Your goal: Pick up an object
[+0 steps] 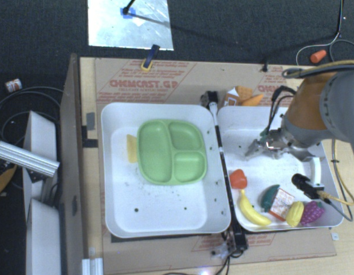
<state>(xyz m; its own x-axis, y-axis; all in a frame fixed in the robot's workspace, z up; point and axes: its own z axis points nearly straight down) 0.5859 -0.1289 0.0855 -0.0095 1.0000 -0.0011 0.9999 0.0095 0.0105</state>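
Gripper [258, 147] hung over bare floor in the right bin [240, 119], fingers looked spread with nothing between them (blurry, hard to confirm), 5 toys clustered near the banana [252, 209], so descending there risked grabbing air.

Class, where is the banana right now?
The banana lies in the right bin, near its front-left corner, just below the red pepper.

Bench [165, 76], cardboard-topped: two white bins side by side, left bin [117, 171], right bin [237, 125].
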